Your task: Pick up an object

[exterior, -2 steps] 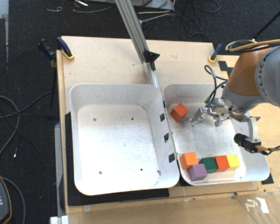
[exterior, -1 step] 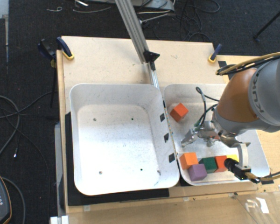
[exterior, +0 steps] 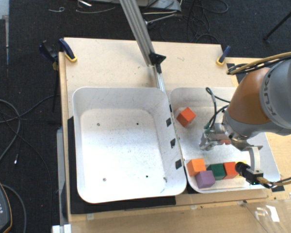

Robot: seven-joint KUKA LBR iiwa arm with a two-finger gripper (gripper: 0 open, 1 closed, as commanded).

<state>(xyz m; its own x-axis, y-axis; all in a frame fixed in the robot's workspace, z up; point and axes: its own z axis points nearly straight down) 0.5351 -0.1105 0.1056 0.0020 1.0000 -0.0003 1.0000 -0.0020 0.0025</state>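
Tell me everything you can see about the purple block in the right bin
The purple block is a small cube of matte look, foam or painted wood by appearance, lying flat on the floor of the right bin near its front edge. It sits turned a little against the bin's sides. The orange block touches it from behind, and the green block sits close on its right. The tool hangs further back, apart from it.

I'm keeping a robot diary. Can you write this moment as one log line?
arm: over right bin | gripper: above bin floor, grip unclear | blocks: orange apart; orange, purple, green, red-orange clustered at near wall
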